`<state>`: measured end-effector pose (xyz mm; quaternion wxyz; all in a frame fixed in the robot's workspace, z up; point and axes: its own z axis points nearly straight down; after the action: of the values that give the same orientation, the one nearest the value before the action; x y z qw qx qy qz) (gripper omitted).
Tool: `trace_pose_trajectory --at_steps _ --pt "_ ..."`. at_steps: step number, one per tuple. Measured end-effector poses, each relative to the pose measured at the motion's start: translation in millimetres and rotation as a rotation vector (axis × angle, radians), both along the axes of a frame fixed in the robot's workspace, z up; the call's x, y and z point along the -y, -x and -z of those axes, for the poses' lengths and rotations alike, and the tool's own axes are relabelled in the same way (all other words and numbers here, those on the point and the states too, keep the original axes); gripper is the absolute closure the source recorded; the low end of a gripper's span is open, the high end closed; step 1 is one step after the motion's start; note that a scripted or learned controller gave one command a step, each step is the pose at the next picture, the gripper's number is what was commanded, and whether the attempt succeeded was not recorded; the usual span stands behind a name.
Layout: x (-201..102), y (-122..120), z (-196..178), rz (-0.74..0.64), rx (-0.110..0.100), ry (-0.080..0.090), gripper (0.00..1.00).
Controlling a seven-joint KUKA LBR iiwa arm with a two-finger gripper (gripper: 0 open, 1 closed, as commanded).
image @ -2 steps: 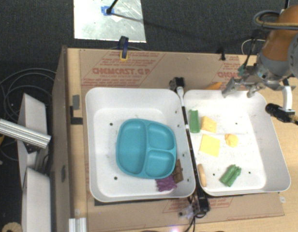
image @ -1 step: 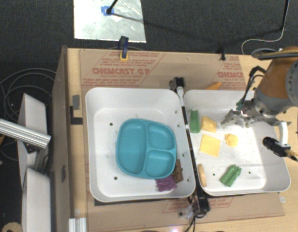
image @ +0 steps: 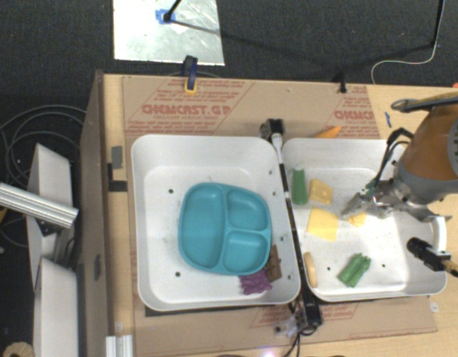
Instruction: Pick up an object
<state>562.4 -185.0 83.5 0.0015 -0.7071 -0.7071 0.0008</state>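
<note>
My gripper (image: 360, 204) is low in the right bin (image: 378, 158), near its middle right, reaching in from the right. A small yellow-orange piece (image: 357, 218) lies just under and beside its tip; I cannot tell if they touch. Left of it are a flat yellow square (image: 323, 224), a smaller yellow wedge (image: 320, 192) and an upright green block (image: 297, 185). A green ridged piece (image: 354, 269) sits near the bin's front, and a tan piece (image: 311, 268) lies by the left wall.
The left bin (image: 162, 162) holds a teal divided plate (image: 225, 227), with a purple item (image: 253, 282) and a brown item (image: 274, 266) at its front right. An orange object (image: 328, 132) lies on the cardboard behind the right bin.
</note>
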Motion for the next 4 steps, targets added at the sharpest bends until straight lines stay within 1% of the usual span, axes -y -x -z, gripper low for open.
trace_pose_trajectory --at_steps 1,2,3,4 --pt "-79.9 27.1 -71.1 -0.008 0.004 -0.001 0.0" --pt "-71.7 9.3 2.4 -0.002 0.003 0.001 0.0" --pt "-62.2 71.3 -0.2 0.002 -0.001 0.0 0.0" --pt "-58.0 23.1 -1.3 -0.005 0.009 0.003 0.0"
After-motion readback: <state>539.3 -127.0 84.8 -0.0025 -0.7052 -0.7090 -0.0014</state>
